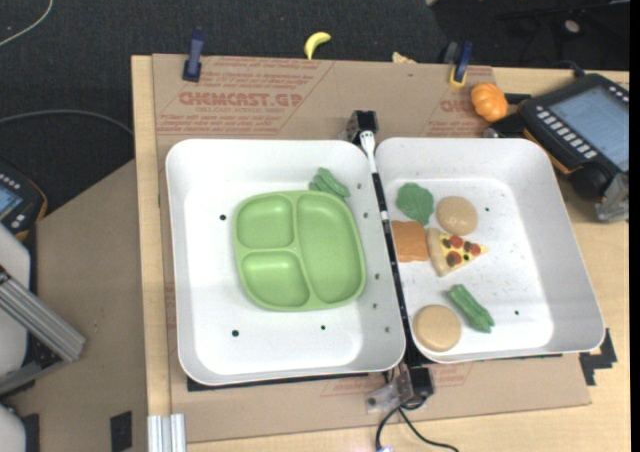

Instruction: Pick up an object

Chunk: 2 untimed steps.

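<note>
Right bin, near edge: round tan cookie, green pod just beside it.
Right bin, middle: pizza slice touching orange block.
Right bin, far: green leaf and tan bun – side by side.
Left bin: green divided plate; small green piece at its far rim.
Beyond bins: orange fruit, banana – on the bench.
Jaws: cannot tell.
</note>
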### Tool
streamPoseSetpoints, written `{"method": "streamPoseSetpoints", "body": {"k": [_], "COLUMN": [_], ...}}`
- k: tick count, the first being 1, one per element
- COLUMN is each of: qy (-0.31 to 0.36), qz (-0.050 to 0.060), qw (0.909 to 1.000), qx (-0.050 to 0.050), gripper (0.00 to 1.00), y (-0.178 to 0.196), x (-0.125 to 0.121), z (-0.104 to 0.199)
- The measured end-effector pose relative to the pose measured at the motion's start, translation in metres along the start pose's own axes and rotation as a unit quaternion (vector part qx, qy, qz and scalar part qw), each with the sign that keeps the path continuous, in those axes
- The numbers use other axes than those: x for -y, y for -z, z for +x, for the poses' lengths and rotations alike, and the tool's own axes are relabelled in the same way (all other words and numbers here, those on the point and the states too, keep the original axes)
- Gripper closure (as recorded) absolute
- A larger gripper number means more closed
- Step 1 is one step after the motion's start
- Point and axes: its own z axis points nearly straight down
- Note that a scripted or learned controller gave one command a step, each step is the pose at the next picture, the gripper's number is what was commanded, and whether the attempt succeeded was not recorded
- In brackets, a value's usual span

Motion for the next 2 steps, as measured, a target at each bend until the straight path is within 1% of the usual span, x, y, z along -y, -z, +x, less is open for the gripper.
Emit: {"method": "streamPoseSetpoints", "body": {"k": [1, 2], "qy": [-0.002, 0.000], "qz": [0.001, 0.001], "qw": [1.0000, 1.0000], "qx": [0.000, 0.000], "gripper": [1.00, 1.00], "y": [-0.006, 0.006], "x": [0.001, 0.000], "z": [-0.024, -0.008]}}
